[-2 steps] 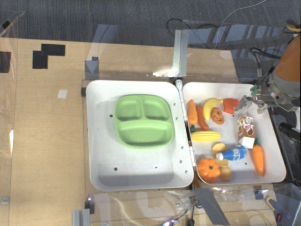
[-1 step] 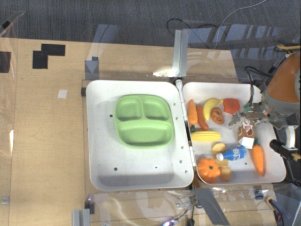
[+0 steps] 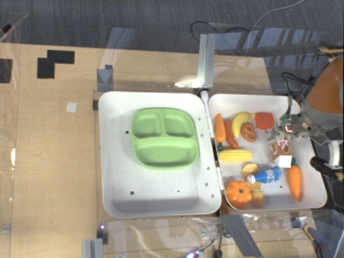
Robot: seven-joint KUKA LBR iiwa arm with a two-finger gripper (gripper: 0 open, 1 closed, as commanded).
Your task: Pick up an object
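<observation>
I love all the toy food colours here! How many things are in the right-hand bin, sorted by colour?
Orange: 4, two carrots, a pumpkin, a round piece
Yellow: 2, banana, corn
Red: 2, a block, a chilli
Blue: 1, bottle
Brown and white: 1, box
Total: 10, though small tan pieces by the pumpkin are hard to tell.

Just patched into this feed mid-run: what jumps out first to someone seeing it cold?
The green divided plate lying alone in the left bin catches the eye first. Next is the bright jumble of toy food in the right bin: an orange pumpkin at its near left corner, a yellow corn cob mid-left, a carrot at right. The end effector hovers over that bin's far right part.
</observation>
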